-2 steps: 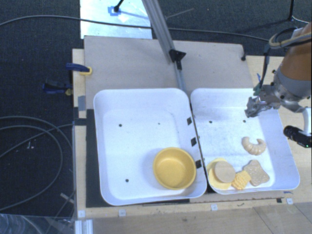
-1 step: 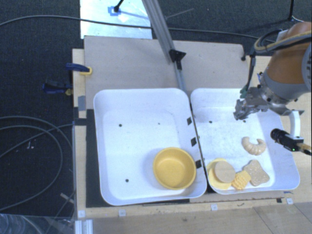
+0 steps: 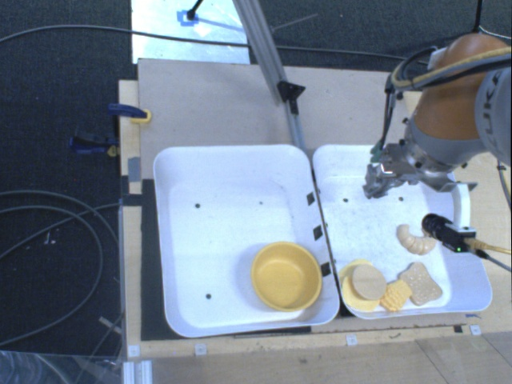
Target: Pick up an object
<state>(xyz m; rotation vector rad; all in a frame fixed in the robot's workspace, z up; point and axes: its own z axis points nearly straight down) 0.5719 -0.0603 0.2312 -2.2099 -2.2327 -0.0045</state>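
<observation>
Nearest the camera, along the front edge of the right bin, lie a round tan disc on a yellow plate, a waffle-patterned cracker and a toast-shaped slice. Just behind them rests a pale croissant-shaped piece, its long curve running roughly left to right. The left bin carries a yellow bowl near its front right corner. Farther back, my hand hangs over the bare rear part of the right bin. From it, the croissant-shaped piece lies toward the front and a little to the view's right, near but apart; I judge it the closest candidate. How wide my hand stands I cannot tell, and nothing shows within it. Behind both bins stretches the bare surface.
</observation>
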